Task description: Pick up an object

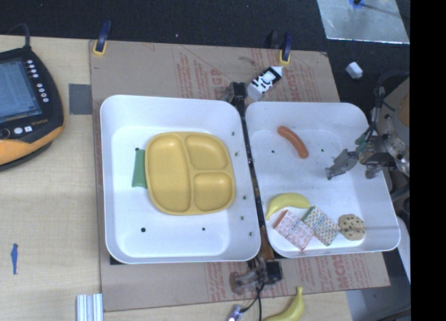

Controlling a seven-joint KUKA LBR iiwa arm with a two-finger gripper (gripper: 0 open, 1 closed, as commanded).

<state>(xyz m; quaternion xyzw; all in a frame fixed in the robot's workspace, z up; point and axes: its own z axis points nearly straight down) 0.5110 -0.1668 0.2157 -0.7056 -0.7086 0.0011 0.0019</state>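
Note:
The right bin [317, 177] holds an orange-red sausage [293, 141] near its back and a yellow banana [287, 203] at its front left. Beside the banana lie a red-and-white packet [294, 230], a green patterned packet [320, 224] and a round cookie [352, 226]. My gripper [354, 168] hangs over the right side of this bin, right of the sausage and above the cookie. It is open, with one grey finger [339, 166] pointing left, and nothing sits between the fingers.
A yellow divided plate [189, 172] lies in the left bin [115, 121], over a green item [139, 168]. A control tablet [24, 104] lies at far left. A second banana [289, 307] lies on the bench in front of the bins, and a black-and-white object [265, 81] behind them.

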